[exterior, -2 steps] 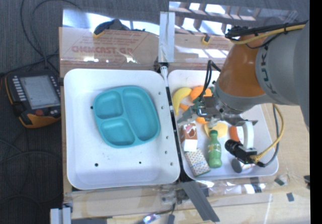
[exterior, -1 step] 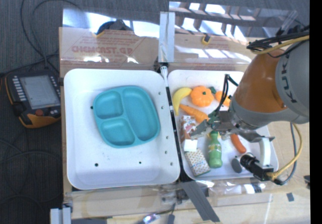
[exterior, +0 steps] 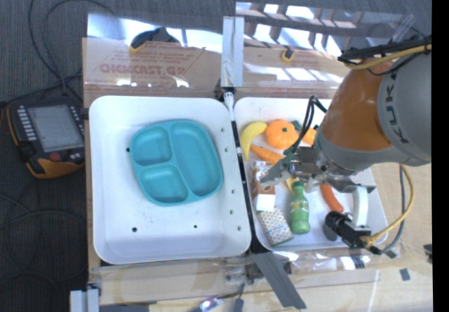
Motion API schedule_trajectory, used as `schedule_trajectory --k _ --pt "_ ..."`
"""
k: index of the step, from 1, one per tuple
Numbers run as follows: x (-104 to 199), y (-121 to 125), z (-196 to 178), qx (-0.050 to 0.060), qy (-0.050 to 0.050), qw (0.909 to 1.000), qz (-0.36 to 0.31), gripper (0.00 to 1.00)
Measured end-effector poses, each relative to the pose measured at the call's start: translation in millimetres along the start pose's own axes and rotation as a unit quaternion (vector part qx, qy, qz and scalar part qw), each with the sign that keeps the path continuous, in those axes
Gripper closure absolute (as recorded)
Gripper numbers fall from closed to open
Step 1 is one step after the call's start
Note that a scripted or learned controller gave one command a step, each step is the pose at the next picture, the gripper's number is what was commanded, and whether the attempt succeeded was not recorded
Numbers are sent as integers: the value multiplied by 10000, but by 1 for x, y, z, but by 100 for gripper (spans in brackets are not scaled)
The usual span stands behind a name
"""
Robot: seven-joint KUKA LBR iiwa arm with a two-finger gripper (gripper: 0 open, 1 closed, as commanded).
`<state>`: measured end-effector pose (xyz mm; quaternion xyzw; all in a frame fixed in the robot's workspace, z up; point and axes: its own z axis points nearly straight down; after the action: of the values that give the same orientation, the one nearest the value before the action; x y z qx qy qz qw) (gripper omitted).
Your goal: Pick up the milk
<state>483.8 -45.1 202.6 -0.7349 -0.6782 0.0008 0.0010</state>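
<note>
Bins sit side by side on the table point(exterior: 168, 58), both shallow and white. The left bin point(exterior: 112, 184) carries a teal divided plate point(exterior: 175, 160) with three compartments, lying roughly in its middle and turned a little askew.

The right bin point(exterior: 280, 104) is crowded. Along its far side lies a yellow banana point(exterior: 251, 134), and just beside it an orange fruit point(exterior: 281, 133). A carrot point(exterior: 265, 153) lies slantwise below those two. Near the bin's front left corner rests a small patterned carton, the milk point(exterior: 274, 226), lying flat with a small white block point(exterior: 265, 202) just above it. A green bottle point(exterior: 299, 209) stands or lies right beside the carton, on its right. Another orange piece point(exterior: 332, 198) pokes out farther right, partly under the arm.

From the right comes the grey arm point(exterior: 410, 118), its orange band point(exterior: 358, 118) bulking over the right bin's middle. The pincer point(exterior: 298, 169) hangs low above the bottle's top and the carrot, well short of the milk carton. Its fingers are dark and tangled against the clutter beneath, so I cannot tell how wide they stand or whether anything is caught between them.

Off to the left, on the carpet, a pendant with a screen point(exterior: 48, 137) lies with its cable trailing away.
</note>
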Motion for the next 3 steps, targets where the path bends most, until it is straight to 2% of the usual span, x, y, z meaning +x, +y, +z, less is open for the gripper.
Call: schedule_trajectory --k 3 --pt "0 0 0 2 1 10000 2 0"
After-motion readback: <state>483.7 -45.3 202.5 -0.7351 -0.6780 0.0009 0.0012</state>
